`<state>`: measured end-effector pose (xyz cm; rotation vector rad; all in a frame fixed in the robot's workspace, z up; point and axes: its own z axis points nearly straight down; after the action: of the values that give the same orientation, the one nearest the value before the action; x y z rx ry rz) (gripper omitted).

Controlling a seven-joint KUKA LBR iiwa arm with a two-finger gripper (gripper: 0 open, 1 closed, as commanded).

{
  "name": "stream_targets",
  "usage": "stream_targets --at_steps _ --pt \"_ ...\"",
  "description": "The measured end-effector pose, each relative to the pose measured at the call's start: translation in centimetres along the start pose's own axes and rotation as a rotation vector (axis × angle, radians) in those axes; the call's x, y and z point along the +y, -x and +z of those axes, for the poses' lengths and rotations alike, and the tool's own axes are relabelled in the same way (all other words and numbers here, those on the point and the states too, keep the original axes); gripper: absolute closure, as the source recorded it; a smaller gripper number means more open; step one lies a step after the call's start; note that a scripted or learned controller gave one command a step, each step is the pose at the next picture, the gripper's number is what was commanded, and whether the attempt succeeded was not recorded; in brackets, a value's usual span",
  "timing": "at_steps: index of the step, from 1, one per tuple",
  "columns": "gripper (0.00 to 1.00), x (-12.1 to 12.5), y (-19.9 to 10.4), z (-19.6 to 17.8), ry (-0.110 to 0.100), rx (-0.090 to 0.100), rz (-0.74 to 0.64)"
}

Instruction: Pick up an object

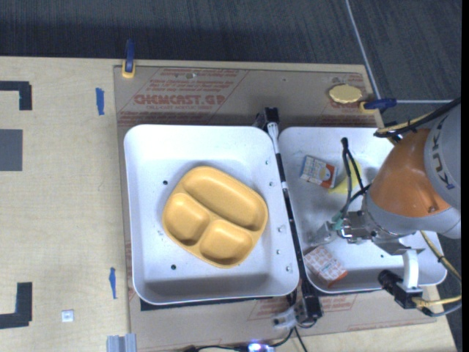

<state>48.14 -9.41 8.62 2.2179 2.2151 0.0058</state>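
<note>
Arm low over the right-hand white plastic bin (432, 273), gripper (331, 229) among small packets.
Whether the claw is spread or pressed together cannot be told. A crinkled red-and-white packet (325, 263) lies at the gripper's 6 o'clock, just beside it. A small orange-and-white carton (316, 171) rests at its 12 o'clock, touching a yellow item (339, 184). The left-hand white bin (143, 196) holds a yellow three-compartment plastic tray (214, 215), at 9 o'clock.
</note>
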Motion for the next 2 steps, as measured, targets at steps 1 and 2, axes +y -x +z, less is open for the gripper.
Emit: stream_targets --at_steps 1,2 --pt "0.00 0.00 -0.01 0.00 0.000 0.000 0.000" --pt "0.00 0.01 -0.14 0.00 0.001 -0.001 0.000"
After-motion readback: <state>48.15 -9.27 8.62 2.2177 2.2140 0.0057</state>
